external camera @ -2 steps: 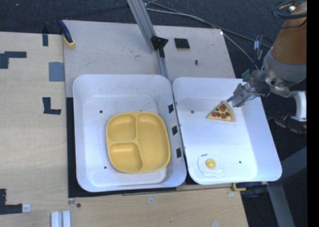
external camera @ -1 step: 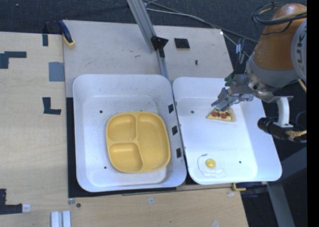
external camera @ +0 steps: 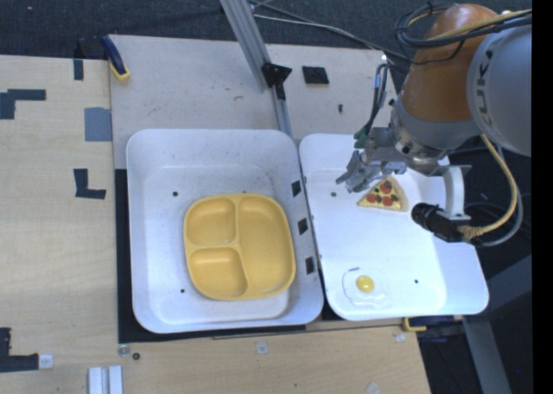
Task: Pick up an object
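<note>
Nearest the bottom edge of the frame we find a flat white-and-yellow toy fried egg (external camera: 364, 285), lying low in the right-hand shallow white plastic bin (external camera: 432, 280), close to that bin's lower left corner. To its left, in the left-hand shallow white plastic bin (external camera: 155, 211), sits a yellow rounded-square plate with three compartments (external camera: 239, 245), resting toward that bin's lower right part and apart from the egg. Higher in the frame, in the upper part of the right bin, lies a small toy pizza slice — a yellow wedge with red dots (external camera: 384, 197). Just above and to its left hangs the grey two-finger gripper (external camera: 361, 173), its tips very near the slice's upper corner; we cannot tell whether the fingers are spread or closed, and nothing is seen between them. Behind it, at the upper right — the grey arm with its orange band (external camera: 449, 47) and looping black cables.
</note>
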Motion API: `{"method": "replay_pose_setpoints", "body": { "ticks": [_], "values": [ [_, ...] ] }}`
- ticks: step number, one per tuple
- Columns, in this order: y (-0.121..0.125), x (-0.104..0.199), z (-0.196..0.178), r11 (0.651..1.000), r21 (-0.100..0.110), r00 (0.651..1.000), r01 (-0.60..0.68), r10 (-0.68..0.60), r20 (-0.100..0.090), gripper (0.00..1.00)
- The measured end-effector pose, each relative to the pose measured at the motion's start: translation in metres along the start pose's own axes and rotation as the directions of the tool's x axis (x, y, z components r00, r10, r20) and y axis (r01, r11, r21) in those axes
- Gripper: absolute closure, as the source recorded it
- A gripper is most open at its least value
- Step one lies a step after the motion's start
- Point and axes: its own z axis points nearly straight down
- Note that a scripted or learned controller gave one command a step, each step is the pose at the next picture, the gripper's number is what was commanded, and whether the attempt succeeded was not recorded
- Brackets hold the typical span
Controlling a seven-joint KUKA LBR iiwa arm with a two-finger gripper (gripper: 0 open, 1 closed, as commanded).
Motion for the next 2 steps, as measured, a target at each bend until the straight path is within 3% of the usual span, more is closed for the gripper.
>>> {"method": "replay_pose_setpoints", "body": {
  "ticks": [2],
  "values": [
    [-0.007, 0.111, 0.014, 1.0, 0.002, 1.0, 0.0, 0.0, 0.001, 1.0]
  ]
}}
